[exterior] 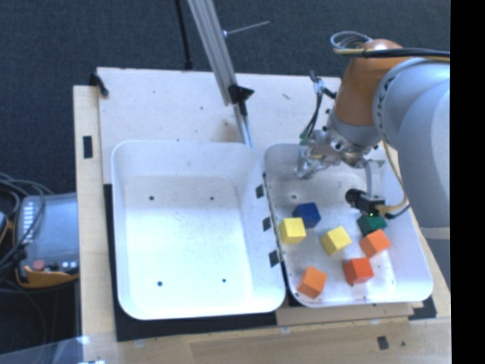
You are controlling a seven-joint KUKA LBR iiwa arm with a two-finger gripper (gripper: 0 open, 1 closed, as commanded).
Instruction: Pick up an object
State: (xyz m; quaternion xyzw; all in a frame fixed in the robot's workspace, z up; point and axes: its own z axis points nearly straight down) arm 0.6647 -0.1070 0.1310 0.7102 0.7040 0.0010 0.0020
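Observation:
The right bin [409, 283] holds several small blocks: a blue one [307, 214], two yellow ones [292, 230] [336, 240], a green one [371, 224], and three orange or red ones [374, 243] [358, 270] [312, 281]. My gripper [309, 165] hangs over the far left part of this bin, above and behind the blue block. Nothing shows between its fingers. The grey arm with its orange band [360, 89] comes in from the upper right.
The left bin [125, 203] lies beside the right one. A slanted metal pole [216, 44] rises behind the bins, with a clamp at its base. A black cable fitting [362, 199] hangs by the green block. Grey equipment [45, 237] sits off the bench's left side.

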